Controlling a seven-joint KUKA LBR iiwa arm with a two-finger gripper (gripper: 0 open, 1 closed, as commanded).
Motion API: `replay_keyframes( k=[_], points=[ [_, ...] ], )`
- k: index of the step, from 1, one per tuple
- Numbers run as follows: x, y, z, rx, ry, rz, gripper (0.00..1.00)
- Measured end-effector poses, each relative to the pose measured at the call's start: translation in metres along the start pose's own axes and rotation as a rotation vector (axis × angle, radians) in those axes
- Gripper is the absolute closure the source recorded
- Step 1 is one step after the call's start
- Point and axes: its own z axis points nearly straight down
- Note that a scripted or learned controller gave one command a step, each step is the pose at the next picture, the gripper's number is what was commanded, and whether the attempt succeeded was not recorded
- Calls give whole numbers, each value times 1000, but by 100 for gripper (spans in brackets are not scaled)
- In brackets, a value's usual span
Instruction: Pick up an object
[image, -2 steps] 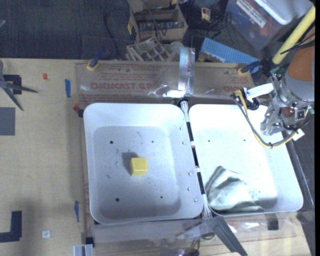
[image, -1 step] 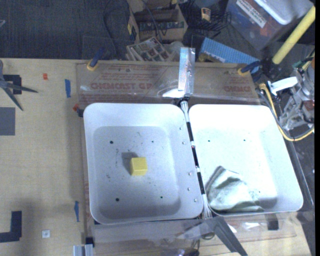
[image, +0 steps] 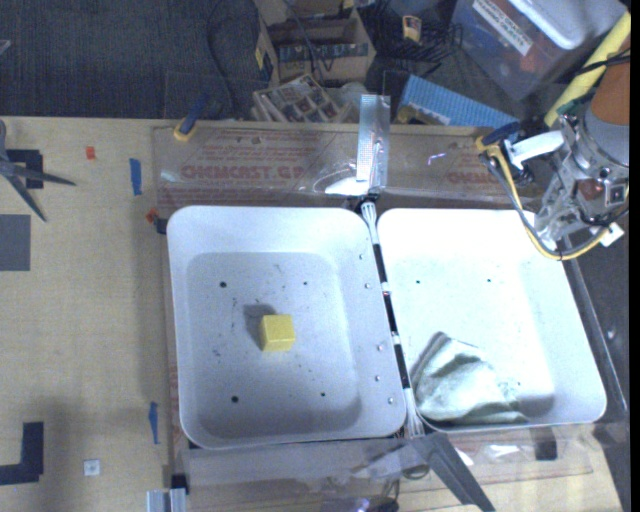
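Overhead view of the two-bin bench. The arm's wrist assembly (image: 585, 190), trailing yellow and white cables, sits at the upper right, above the outer back corner of the right bin (image: 470, 250) and well apart from both objects; the gripper's fingers cannot be made out, so its opening cannot be told, and nothing is seen held in it. This high, withdrawn pose probably serves to leave both bins unobstructed for the camera. In the right bin, a crumpled whitish cloth (image: 462, 383) lies against the front wall, near the divider between the bins. In the left bin (image: 200, 250), a small yellow block (image: 278, 332) rests flat near the centre of the floor, apart from every wall. Either item satisfies the task; the block, being rigid and isolated, appears the easier grasp, whereas the cloth, lying close to the wall, would limit finger clearance. No pick has yet begun.
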Motion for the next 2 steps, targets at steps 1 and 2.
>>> replay_keyframes(
  k=[1, 2],
  points=[
    [-2, -36, -30, 1, 1, 1, 100],
    [7, -23, 0, 2, -3, 3, 100]
  ],
)
